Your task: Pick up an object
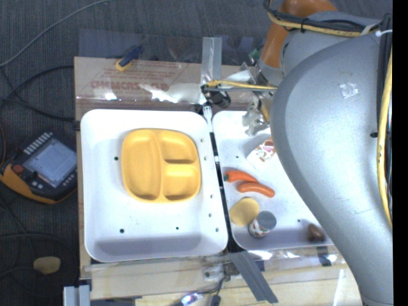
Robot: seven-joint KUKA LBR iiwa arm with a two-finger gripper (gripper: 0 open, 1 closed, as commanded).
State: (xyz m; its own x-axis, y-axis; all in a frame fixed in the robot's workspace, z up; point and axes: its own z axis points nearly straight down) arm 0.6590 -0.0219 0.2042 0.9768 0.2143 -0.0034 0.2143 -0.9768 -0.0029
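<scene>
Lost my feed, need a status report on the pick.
Gripper low at right bin's far end, nothing seen held. Carrot, can lying loose. Arm covers bin's right side.

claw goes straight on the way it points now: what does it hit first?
Probably the white floor of the right bin near its far end, since the claw points down there. The red-and-white packet lies right beside that line and may be hit instead; depth is unclear.

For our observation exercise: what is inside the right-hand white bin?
Inside the right bin: two orange carrot-like pieces, a yellow disc, a small can, a wrapper. The grey arm covers its right part.
</scene>
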